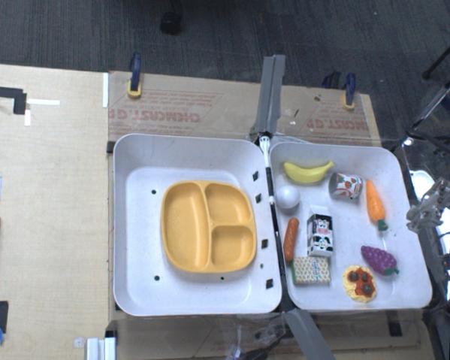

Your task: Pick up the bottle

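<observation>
— Bins [118, 207] side by side on the bench, seen from the overhead camera. What sits in the left one?

— A yellow divided plate [207, 227], nothing stacked on it. The right bin [406, 174] carries the toys.

— Where's the bottle?

— The bottle [320, 235], white with black cow patches and a dark top, lies near the middle of the right bin. A sausage [290, 239] lies just beside it on the left, and a cracker [311, 270] touches its lower end.

— And around it?

— A banana [308, 171] and a white ball [286, 196] towards the far side, a can [346, 186] and a carrot [374, 203] to the right, grapes [379, 259] and a small pizza [359, 283] near the front corner.

— The pincer?

— The gripper [425, 211] hangs at the right bin's right rim, well apart from the bottle. It's blurred against the clutter there; I cannot tell how far open it is, and I see nothing held in it.
</observation>
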`<state>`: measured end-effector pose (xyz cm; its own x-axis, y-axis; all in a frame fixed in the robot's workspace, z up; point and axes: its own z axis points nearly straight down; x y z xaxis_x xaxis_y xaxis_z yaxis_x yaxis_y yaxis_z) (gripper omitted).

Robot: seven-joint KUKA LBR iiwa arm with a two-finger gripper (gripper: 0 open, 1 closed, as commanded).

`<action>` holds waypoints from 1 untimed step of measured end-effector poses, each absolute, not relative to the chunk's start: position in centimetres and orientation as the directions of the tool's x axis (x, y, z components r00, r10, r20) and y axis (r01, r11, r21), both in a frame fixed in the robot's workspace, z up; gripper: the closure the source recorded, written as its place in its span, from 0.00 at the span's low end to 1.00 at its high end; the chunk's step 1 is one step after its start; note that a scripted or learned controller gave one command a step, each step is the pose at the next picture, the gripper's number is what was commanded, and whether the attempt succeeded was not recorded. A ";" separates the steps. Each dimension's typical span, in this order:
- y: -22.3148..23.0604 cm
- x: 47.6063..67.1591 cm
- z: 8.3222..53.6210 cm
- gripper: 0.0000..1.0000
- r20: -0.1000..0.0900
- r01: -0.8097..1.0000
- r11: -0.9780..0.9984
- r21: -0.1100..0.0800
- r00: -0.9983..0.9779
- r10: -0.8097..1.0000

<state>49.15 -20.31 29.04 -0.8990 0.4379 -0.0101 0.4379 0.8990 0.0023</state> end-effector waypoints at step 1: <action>-20.3 49.1 29.0 0.00 -0.010 0.438 0.899 0.002 -0.899 0.438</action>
